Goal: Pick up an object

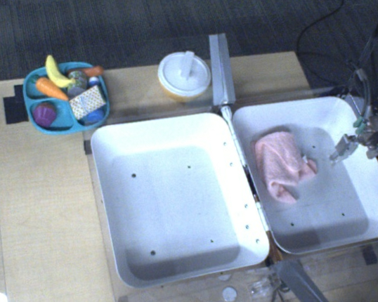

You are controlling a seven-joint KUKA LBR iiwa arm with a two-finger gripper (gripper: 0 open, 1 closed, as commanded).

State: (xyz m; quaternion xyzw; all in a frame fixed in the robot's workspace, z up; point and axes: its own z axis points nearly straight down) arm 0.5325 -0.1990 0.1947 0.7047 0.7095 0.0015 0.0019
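On the counter two shallow white bins sit side by side. Largest of the two, the left bin has nothing in it to pick. Next to it, the right bin holds the only candidate for the task, a crumpled pink cloth, lying toward that bin's left side and resting flat on the bin floor. Farther back on the counter stand a blue divided tray of toy food and a white lidded cup. At the right bin's right edge hovers the end effector, apart from the cloth and with nothing between its fingers; how wide they stand cannot be told. Judging from this, the pick is not yet done: reaching, closing on the cloth and lifting all remain.
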